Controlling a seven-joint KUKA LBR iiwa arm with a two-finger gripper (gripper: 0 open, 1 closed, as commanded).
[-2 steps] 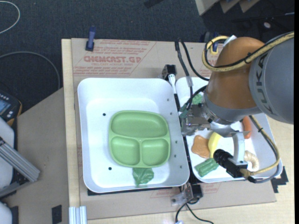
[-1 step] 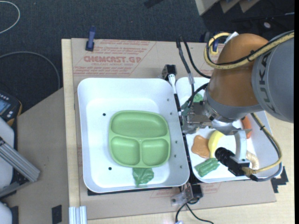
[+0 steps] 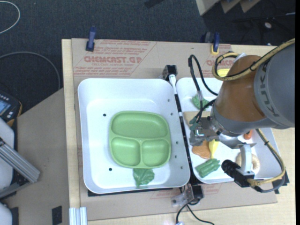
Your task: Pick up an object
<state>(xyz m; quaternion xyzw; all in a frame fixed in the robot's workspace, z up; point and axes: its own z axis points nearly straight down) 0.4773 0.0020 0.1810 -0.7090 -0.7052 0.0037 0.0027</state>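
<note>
Green and soft-looking, the toy vegetable (image 3: 207, 167) lay in the right bin (image 3: 265, 178), near its front left corner; we judged it light, best pinched across its middle. We couldn't tell the gripper's (image 3: 202, 134) state.

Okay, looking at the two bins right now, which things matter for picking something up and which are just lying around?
For the job:
- grey arm's claw
- orange flat piece
- yellow piece
- green knobbly toy

Lying about:
- green divided plastic plate
- crumpled green leaf
- blue clamps
</note>
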